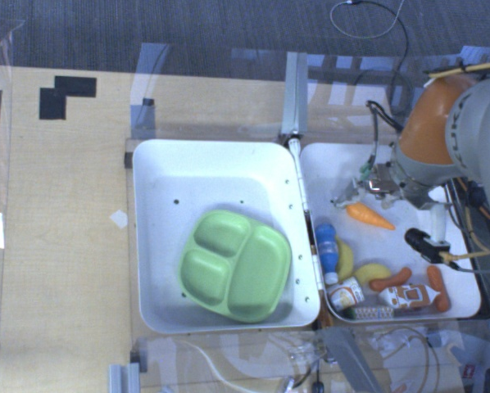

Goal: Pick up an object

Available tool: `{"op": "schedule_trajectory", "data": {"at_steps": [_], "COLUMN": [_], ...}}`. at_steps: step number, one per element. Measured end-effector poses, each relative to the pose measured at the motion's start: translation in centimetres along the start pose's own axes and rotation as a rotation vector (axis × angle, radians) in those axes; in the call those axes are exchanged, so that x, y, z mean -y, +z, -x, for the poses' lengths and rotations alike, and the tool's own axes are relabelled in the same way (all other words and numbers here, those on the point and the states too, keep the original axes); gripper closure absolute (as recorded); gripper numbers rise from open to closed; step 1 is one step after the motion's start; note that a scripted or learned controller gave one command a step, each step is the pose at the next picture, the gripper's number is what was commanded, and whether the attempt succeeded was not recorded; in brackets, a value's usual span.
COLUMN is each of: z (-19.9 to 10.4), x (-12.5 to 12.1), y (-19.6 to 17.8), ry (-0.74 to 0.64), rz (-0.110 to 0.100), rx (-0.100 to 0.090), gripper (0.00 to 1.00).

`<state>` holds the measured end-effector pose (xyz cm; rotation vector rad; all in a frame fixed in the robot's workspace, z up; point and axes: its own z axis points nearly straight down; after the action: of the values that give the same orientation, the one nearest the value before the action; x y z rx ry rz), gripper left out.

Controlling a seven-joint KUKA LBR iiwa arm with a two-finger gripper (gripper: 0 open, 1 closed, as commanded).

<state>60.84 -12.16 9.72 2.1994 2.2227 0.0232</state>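
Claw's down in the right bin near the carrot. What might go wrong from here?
1. The claw sits just above the carrot, a tapered thing that may slip out or get nudged away.
2. The bottle, banana and sausage crowd the near end of the right bin, so a shoved carrot may end up wedged among them.
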Motion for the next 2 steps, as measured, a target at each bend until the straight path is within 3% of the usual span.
{"op": "schedule_trajectory", "data": {"at_steps": [1,2], "z": [-0.34,-0.33], "x": [-0.61,-0.59], "y": [-1.51,-1.49], "ry": [-0.005,-0.005], "rz": [0.019,0.018], "rx": [-0.001,-0.001], "gripper": [1.00,0.00]}}
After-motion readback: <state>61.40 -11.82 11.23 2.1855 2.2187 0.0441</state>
